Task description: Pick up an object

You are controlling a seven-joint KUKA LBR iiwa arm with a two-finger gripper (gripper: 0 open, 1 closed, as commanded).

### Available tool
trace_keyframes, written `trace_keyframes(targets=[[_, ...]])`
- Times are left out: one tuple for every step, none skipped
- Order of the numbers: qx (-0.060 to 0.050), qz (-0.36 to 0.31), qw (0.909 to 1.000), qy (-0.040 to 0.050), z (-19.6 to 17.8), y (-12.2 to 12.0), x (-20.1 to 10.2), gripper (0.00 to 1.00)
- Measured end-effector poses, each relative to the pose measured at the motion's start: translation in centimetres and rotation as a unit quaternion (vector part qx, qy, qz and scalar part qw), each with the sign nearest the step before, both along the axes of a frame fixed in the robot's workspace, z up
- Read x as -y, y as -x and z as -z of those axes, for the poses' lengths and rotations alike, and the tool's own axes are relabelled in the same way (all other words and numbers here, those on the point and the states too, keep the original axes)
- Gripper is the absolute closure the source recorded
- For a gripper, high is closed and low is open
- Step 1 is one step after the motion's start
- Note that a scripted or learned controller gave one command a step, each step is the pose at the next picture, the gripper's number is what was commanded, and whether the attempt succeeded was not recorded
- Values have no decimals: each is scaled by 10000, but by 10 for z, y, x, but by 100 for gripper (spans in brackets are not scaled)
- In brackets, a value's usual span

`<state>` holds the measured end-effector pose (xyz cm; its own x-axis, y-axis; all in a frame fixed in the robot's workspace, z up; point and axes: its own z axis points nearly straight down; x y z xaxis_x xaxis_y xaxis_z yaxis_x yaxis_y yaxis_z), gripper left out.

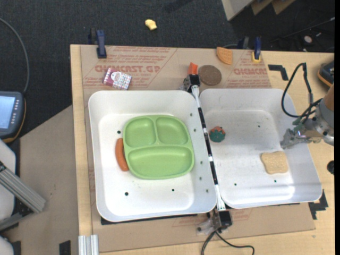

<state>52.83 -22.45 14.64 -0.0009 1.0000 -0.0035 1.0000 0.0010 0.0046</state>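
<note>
over the right bin's edge: arm waits, nothing picked yet

on the bench, two shallow white bins sit side by side, largest things first. left bin bears a green divided plate, set near its middle, with an orange sausage-like piece lying along the plate's left side, touching or just beside it; i cannot tell which. right bin holds the likelier targets: a tan slice of toy bread lying flat toward the right, and a small round green-and-red piece close to the divider between the bins.

at the right rim of the right bin, the gripper reaches in from the side, low over the wall and near the bread but apart from it. nothing shows between its tips, and whether the pincer is spread or pressed together i cannot tell at this size.

judging from this, the pick is not yet made. the bread lies closest and flat, so a grasp would probably need the tips brought down either side of its edges; a thin flat piece may slip.

smaller odds lie outside the bins on the bench: a brown disc, an orange wedge, a pink-and-white packet.
</note>
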Motion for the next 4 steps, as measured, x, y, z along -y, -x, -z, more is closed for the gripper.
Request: trace_keyframes(targets=[[17,-4,10000,5,-50,-8,0,100],[5,-5,10000,-2,-63,-28,-1,100],[0,-5,10000,-2,-58,-55,-1,100],[-9,0,10000,-3,-59,-54,0,0]])
